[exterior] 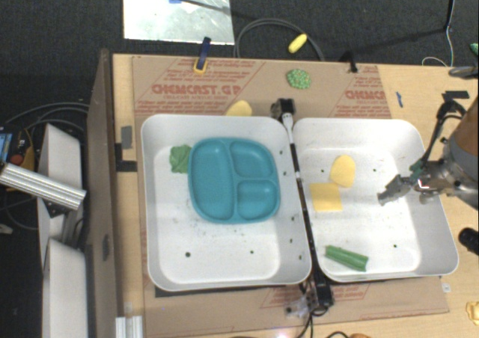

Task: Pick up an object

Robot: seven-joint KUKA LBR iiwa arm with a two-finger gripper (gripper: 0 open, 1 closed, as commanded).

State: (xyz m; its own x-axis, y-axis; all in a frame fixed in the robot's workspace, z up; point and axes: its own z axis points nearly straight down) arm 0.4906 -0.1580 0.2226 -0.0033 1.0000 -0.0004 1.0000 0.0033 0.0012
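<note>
Gripper [394,190], finger state can't be told, hangs over right bin [434,250] w/ yellow square [326,197], yellow oval [343,170] & green piece [346,257] apart at its left.

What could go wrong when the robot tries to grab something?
The hand hangs over bare floor in the right bin, apart from every piece, so closing there would likely catch nothing. The yellow slice lies flat and may slip out. It touches the yellow oval, so reaching for one could push the other.
</note>
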